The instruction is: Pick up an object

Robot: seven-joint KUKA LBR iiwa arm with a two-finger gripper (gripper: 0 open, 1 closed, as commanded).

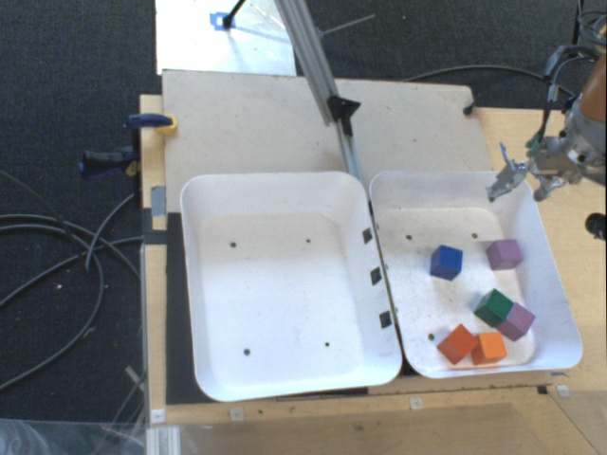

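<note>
- The claw (520, 180) hovers spread and empty over the right bin's (560, 282) far edge: approach step.
- The purple block (504, 253) lies nearest, below it; next, descend and centre over it.

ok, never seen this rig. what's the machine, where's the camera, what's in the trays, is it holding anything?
One camera sits above the bench, looking down at a slant. The grey robot arm reaches in from the right; its two-finger metal claw hovers over the far edge of the right shallow white bin, with nothing between its fingers. That bin holds six small cubes: a blue cube, a light purple cube, a green cube touching a second purple cube, and a red-orange cube beside an orange cube. The left shallow white bin sits alongside.
</note>
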